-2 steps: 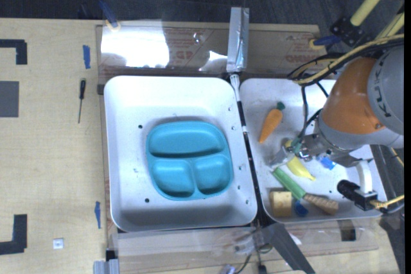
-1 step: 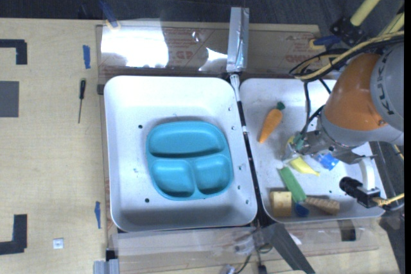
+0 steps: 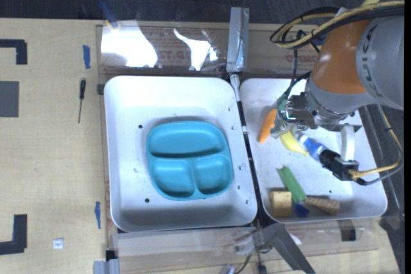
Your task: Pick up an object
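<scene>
The gripper (image 3: 287,120) hangs over the far-left part of the right shallow white plastic bin (image 3: 376,202), and whether it is wide or narrow cannot be told from this slanted view; nothing can be seen held in it. Just to the view's left of the gripper, close to the wall between the bins, lies the orange carrot-shaped toy (image 3: 265,126). Its long axis runs steeply from the far side of the bin toward the near side and leans a little to the view's left at the near end; which end is the tip cannot be made out. Directly below the gripper in the view, on its near side, a yellow elongated plastic piece (image 3: 292,142) lies slanted toward the near right, and a blue-and-white tube-like piece (image 3: 313,148) lies just beyond its right end on much the same slant. Further toward the near wall from the gripper lies a green plastic stick (image 3: 292,181), its axis also going from far left to near right. Its near end meets a tan short cylinder (image 3: 280,202) and a brown ridged piece (image 3: 322,204) that lie side by side along the near wall. Well to the view's left of the gripper, the left shallow white plastic bin (image 3: 122,106) holds one blue plastic tray with three compartments (image 3: 189,158), flat at its middle.
</scene>
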Tool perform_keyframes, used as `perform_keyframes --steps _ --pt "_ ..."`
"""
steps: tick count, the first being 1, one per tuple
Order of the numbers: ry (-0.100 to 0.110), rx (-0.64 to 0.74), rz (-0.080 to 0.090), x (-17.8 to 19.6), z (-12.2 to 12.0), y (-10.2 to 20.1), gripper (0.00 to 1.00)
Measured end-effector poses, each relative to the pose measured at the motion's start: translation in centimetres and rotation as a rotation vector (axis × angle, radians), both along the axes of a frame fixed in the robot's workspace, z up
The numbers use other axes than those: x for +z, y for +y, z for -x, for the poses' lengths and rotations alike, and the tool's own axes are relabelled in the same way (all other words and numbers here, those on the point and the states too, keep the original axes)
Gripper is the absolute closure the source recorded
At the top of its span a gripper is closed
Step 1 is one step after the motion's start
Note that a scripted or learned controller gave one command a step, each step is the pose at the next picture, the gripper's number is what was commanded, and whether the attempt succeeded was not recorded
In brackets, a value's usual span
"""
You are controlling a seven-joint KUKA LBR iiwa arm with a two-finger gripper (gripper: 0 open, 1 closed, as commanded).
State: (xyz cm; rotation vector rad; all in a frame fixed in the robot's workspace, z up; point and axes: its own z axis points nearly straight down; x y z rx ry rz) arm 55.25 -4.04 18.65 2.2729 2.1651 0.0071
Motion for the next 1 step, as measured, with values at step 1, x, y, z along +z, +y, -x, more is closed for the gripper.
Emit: perform_keyframes --steps 1 --pt "0.004 -0.061 0.002 0.44 -4.06 -0.23 1.0"
